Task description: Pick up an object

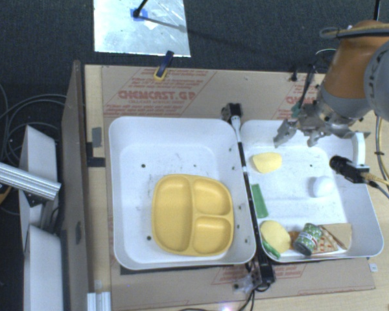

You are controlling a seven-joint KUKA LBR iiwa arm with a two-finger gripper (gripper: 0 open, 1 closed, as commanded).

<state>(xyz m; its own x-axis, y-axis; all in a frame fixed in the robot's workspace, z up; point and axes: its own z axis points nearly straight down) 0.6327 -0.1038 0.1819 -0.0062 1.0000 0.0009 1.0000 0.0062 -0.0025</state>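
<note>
Below, the worktop [181,86] carries two bins. Landmark is the right bin [366,216]. To its left, touching it, sits the left bin [126,141], with a yellow tray [192,214] inside. The arm [360,63] hangs over the right bin's far edge, its pincer [301,135] spread open and gripping nothing. Inside the right bin lie a yellow block [266,162] just below the pincer, a lemon [276,236], a green strip [258,200], a can [306,240] and a white ball [321,186].
</note>
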